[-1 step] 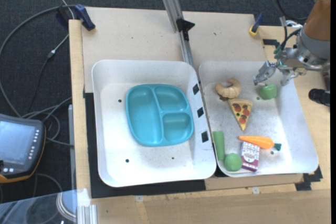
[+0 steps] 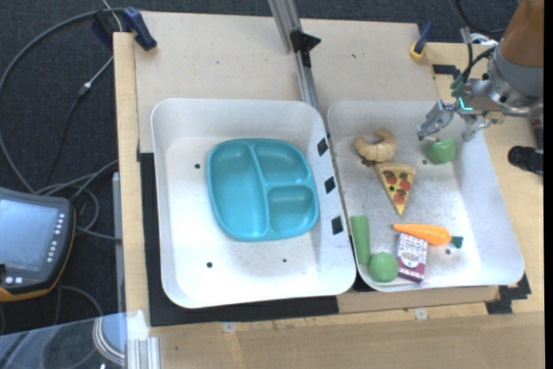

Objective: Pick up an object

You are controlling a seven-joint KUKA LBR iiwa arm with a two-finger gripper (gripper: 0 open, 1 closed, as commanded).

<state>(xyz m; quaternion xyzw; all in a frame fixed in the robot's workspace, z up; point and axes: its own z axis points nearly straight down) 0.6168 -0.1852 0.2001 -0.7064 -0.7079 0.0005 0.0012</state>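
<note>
Gripper (image 2: 450,123) sits over the right bin (image 2: 501,220) at its 1 o'clock corner, fingers spread, nothing between them. A green round item (image 2: 441,151) lies just below the fingertips — contact cannot be confirmed. Other contents of this bin: croissant (image 2: 376,145) at 10 o'clock, pizza slice (image 2: 397,185) near centre, carrot (image 2: 423,232) and a small packet (image 2: 412,257) at 5 o'clock. Left bin (image 2: 173,186) holds a teal divided plate (image 2: 261,187) — centred.

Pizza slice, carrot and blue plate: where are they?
pizza slice (image 2: 397,184), camera view, middle of the topping.
carrot (image 2: 422,232), camera view, orange body.
blue plate (image 2: 235,201), camera view, floor of its big compartment.
</note>
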